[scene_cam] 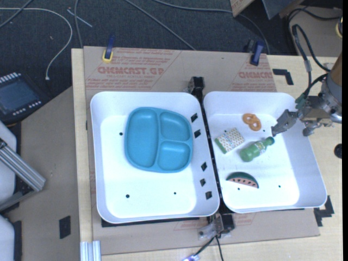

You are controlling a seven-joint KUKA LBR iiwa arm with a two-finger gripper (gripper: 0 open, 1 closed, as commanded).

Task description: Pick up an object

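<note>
Overhead slanted view of a bench w/ two shallow white bins side by side, centre of frame. Left bin [109, 189] holds a blue divided plate [159, 140], three compartments, lying flat in the bin's upper half. Right bin [304, 178] holds four small items. A pretzel [252, 121], orange-brown, sits toward the bin's upper middle. Below and left of it, a small checkered packet [230, 140] w/ a green edge. Just right of the packet, a green bottle [256, 149] lies on its side, tilted, cap end pointing up-right. Lower down, apart from the rest, a watermelon slice [242, 180], red w/ green rind.

Robot arm enters from the frame's right edge, approx mid-height. Its gripper [281, 125] reaches over the right bin's upper right area, dark fingertip pointing down-left; tip is just beside the bottle's cap end, contact unclear. Nothing visibly between the fingers; whether they're spread or closed can't be told from this angle.

Cardboard sheet [163, 69] w/ red print under the bins; cables [54, 15] on dark floor at upper left.
</note>
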